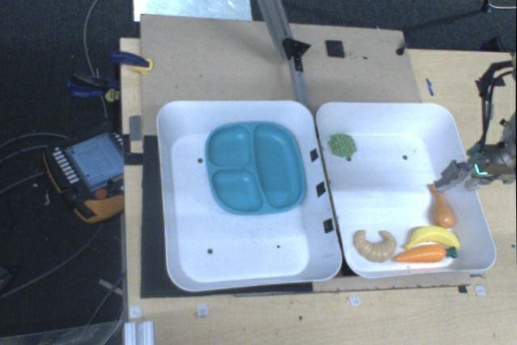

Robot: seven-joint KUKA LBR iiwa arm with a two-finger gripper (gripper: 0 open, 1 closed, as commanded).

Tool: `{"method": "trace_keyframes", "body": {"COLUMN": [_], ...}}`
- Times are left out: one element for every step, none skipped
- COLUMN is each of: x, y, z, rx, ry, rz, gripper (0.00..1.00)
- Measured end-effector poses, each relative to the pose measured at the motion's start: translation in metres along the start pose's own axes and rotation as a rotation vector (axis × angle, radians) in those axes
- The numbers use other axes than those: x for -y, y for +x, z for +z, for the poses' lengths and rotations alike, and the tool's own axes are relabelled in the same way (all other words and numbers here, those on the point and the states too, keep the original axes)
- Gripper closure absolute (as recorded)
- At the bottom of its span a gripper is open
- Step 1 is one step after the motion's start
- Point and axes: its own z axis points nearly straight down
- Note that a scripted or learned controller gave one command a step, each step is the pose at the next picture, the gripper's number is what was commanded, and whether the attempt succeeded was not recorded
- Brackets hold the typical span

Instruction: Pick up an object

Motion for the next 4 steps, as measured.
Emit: {"method": "trace_keyframes", "body": {"x": [-0.001,0.002,-0.003,-0.008], "y": [0.0,-0.002,-0.003,-0.002], "z": [-0.001,0.062,0.104,0.146], "rx": [0.001,-0.001,0.0,0.002], "ry": [-0.002,0.002,0.001,-0.013], "rz": [0.0,0.003,0.003,0.001], "gripper": [0.0,0.0,0.0,0.0]}}
